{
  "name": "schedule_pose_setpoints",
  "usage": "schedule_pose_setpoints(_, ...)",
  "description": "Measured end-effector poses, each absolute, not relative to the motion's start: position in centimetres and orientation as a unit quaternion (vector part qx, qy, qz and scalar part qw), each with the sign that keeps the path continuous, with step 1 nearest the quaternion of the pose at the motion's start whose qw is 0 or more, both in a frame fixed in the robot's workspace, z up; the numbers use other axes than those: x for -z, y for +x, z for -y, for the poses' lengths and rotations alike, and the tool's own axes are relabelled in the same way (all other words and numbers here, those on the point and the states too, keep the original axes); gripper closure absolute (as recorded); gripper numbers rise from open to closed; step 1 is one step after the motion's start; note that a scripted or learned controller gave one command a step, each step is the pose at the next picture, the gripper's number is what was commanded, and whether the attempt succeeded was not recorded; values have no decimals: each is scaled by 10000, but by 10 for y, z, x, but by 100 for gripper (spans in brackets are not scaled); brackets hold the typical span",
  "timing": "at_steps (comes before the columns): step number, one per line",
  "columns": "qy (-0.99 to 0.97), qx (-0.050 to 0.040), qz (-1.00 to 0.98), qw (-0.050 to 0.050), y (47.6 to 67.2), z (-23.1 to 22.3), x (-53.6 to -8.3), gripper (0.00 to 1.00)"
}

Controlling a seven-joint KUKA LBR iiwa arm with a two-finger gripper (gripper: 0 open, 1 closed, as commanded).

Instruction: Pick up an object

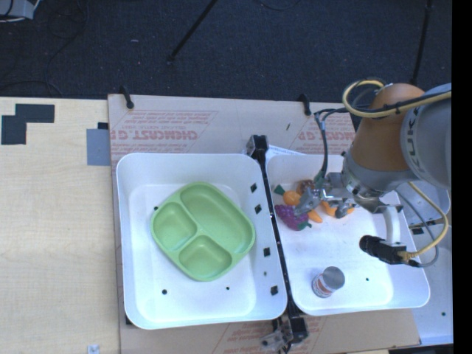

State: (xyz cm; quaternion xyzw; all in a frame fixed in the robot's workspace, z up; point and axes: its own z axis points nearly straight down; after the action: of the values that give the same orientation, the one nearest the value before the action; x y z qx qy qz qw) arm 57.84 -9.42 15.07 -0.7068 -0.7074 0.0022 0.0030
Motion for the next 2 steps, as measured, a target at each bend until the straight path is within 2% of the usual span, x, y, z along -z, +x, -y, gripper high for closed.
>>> schedule_pose_setpoints(1, -7069, -17, 7073, 26, 586, 98, -101, 0)
schedule_pose_setpoints(2, -7082, -16, 7060, 24, 585, 97, -87, 0)
